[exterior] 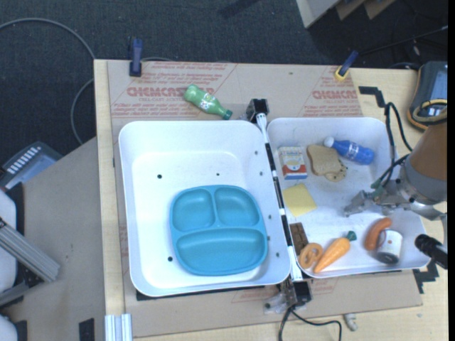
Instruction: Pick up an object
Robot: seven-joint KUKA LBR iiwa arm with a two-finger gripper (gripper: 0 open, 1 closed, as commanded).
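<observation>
The right bin (370, 126) holds several small items: a blue bottle (353, 150), a brown toast slice (326, 161), a small carton (292, 162), a yellow block (300, 199), a dark bar (298, 234), a pretzel (309, 255), a carrot (332, 253), an orange sausage (376, 234) and a white can (389, 247). My gripper (362, 202) hangs low over bare bin floor in the right half of this bin. It is right of the yellow block and just above the sausage in the view. I see nothing held in it.
The left bin (142, 155) carries a blue divided plate (217, 229). A green bottle (207, 101) lies on the bench behind the bins. Cables (393, 123) run along the right bin's far right side, close to the arm (429, 169).
</observation>
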